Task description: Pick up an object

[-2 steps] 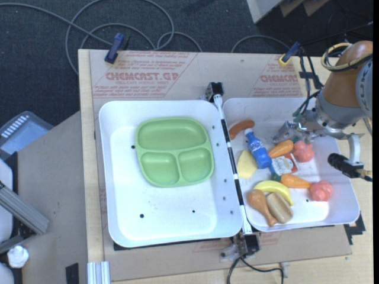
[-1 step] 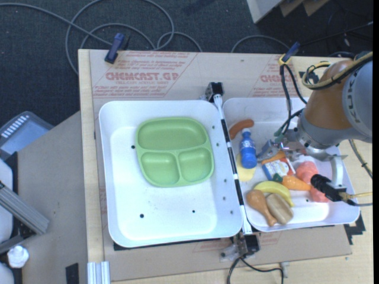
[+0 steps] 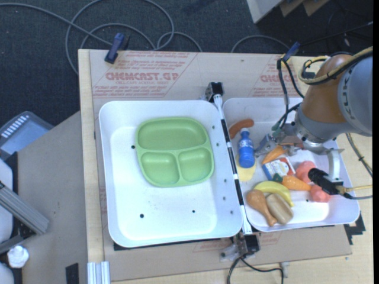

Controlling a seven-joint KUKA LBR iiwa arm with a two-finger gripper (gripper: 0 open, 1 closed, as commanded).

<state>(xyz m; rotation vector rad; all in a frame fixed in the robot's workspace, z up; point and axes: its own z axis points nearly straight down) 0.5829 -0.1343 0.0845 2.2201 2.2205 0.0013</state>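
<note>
A dark floor with loose grey cables is seen behind a pale bench with red print on it. Two white bins are set side by side on the bench.

The gripper is seen low over the back part of the right bin, at the end of the grey and orange arm that comes in from the right. How wide it stands cannot be told, and nothing is seen held in it.

An orange carrot is found just in front of the gripper, very close to it or touching it. A small box is laid just in front of the carrot. A blue bottle with a yellow end is placed to the left of the gripper, by the wall between the bins. A red sausage is laid behind the bottle. A pink toy is seen on the right of the box.

Further to the front, a yellow banana, a brown drumstick and a bread roll are packed close together.

In the left bin, well apart from the gripper, a green plate with three parts is laid flat.
</note>
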